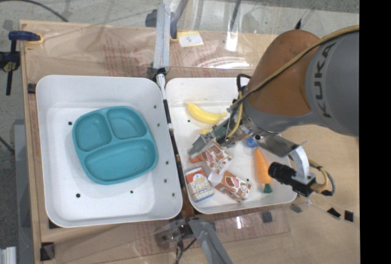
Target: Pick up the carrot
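- Camera view, right bin (177, 88): carrot (263, 168) lying near the right wall, beside 3 snack packets (214, 177).
- Gripper (211, 139) low over packets, below banana (204, 113); jaw state: cannot tell.

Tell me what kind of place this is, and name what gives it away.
Most likely a robotics lab test bench, not a kitchen. A KUKA arm reaches over two white bins, one holding toy-like food such as a carrot and a banana, and the wooden bench stands on a grey floor.
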`<action>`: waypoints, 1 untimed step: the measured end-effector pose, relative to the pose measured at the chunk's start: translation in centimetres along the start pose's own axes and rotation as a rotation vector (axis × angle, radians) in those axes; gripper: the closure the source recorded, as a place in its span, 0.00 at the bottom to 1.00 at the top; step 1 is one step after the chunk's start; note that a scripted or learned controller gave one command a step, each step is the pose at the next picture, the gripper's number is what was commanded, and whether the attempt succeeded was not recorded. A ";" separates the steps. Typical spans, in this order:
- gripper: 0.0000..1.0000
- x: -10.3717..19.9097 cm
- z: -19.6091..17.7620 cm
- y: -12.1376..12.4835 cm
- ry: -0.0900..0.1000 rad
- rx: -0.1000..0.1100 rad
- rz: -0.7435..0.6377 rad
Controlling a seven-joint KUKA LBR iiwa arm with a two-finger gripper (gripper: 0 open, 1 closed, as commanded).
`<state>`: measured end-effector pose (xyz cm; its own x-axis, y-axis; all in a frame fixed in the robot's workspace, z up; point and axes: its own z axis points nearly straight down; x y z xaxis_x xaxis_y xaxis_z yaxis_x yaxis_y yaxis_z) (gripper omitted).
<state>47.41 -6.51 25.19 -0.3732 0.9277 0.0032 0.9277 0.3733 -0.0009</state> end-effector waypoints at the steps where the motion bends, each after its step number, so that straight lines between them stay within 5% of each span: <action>1: 0.00 -11.5 8.7 -1.1 0.000 0.004 -0.182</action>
<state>50.60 -17.55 16.48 -0.5351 0.8448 0.0041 0.8447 0.5351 -0.0040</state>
